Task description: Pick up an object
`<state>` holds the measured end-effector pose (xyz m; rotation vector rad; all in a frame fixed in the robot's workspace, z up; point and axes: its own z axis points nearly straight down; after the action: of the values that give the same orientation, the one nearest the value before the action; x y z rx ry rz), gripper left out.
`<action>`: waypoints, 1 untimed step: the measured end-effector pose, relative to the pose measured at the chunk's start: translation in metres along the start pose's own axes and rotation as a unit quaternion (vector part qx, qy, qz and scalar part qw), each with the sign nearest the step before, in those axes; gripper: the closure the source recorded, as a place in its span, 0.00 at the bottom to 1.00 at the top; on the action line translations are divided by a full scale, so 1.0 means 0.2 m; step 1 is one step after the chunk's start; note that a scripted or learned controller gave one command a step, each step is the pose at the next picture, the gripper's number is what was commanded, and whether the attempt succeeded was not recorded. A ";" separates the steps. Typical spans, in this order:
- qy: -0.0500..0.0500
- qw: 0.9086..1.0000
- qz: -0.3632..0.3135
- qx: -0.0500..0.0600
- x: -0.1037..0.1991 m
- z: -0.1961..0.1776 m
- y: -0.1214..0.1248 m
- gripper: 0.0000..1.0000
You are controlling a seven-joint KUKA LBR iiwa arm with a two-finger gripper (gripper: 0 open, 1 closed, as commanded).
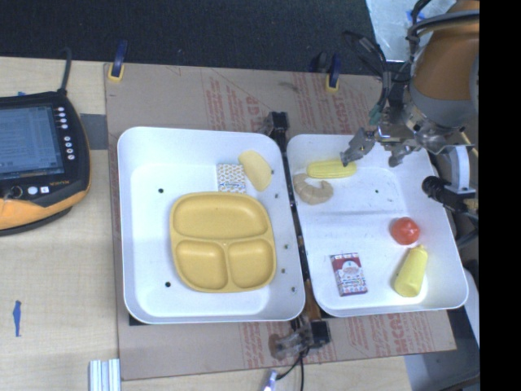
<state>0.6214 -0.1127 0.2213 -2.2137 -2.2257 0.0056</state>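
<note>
The gripper hangs spread open, holding nothing, just right of the corn cob lying near it. The approach is under way; next it must centre over the cob and descend.

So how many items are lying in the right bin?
5: corn cob and croissant at the far left, tomato at right, card box and yellow bottle near.

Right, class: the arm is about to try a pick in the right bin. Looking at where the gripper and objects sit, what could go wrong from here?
1. The gripper hangs open near the back wall of the right bin, so a finger might strike the rim.
2. The corn cob touches the croissant; closing on one may nudge or drag the other.
3. The corn cob looks rounded and could roll out of the fingers.
</note>
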 end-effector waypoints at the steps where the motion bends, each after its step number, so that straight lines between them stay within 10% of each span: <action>1: -0.001 1.000 0.001 0.000 -0.36 0.32 0.16 0.00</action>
<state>0.6537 -0.1840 0.1572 -2.2161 -2.2254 0.0082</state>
